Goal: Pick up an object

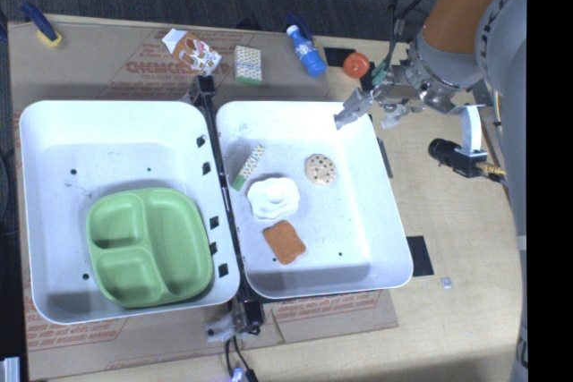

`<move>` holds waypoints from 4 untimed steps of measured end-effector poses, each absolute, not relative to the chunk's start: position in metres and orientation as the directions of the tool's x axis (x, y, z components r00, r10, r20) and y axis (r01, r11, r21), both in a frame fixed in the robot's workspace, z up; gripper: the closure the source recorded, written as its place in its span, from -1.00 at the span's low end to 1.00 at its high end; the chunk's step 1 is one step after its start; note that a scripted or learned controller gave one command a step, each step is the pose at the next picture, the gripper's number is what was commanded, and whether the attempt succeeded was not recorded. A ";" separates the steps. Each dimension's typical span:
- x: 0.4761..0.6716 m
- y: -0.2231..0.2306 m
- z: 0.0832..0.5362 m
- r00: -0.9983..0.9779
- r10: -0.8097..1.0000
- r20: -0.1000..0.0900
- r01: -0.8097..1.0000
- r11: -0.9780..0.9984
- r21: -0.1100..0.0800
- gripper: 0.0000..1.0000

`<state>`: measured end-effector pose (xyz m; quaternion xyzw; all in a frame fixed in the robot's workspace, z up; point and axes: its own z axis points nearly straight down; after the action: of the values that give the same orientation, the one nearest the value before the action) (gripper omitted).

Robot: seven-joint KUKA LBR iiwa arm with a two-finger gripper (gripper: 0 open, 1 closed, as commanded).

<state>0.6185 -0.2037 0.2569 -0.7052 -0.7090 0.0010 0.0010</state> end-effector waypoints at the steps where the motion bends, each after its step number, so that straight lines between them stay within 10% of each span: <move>1: 0.572 -0.187 0.127 -0.006 1.000 0.002 1.000 0.006 -0.007 -1.00; 3: 0.655 -0.083 0.193 -0.006 1.000 0.001 1.000 0.006 0.000 -1.00; 4: 0.657 -0.134 0.310 -0.004 1.000 -0.002 1.000 0.004 0.003 -1.00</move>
<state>0.6571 -0.1339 0.3102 -0.7056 -0.7086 -0.0004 -0.0020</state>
